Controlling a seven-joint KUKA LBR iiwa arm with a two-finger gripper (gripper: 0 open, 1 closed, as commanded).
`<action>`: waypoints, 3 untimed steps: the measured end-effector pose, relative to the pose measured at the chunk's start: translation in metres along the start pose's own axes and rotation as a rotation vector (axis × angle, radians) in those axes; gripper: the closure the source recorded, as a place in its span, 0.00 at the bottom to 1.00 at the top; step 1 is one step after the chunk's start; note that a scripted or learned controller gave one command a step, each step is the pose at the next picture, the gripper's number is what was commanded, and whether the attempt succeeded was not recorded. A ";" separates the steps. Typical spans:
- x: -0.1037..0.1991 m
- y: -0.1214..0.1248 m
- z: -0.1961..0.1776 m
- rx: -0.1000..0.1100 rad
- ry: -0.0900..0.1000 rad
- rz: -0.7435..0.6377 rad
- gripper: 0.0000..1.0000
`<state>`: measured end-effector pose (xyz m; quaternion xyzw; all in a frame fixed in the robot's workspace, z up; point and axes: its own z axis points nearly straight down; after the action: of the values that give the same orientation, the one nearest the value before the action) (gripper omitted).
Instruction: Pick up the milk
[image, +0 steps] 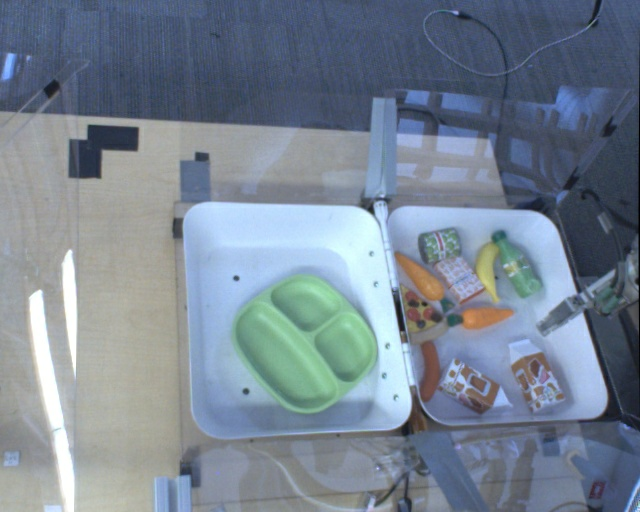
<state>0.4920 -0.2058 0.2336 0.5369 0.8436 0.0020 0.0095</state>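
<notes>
Wooden bench, two white bins. Gripper (562, 315) at right bin (560, 232) edge, finger state I cannot tell. I advise centering above milk (536, 378), descending straight.

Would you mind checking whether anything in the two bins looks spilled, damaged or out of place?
Nothing looks spilled or damaged. The one oddity: a carrot lies up against the divider between the bins, at the right bin's left edge. The green plate sits flat in the left bin.
</notes>
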 end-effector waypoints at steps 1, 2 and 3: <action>0.003 -0.004 0.142 0.005 0.007 -0.115 0.00; 0.002 -0.001 0.130 -0.001 0.003 -0.116 1.00; 0.018 0.047 0.042 0.007 0.008 0.013 1.00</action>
<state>0.5276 -0.1695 0.1922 0.5423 0.8402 0.0014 0.0042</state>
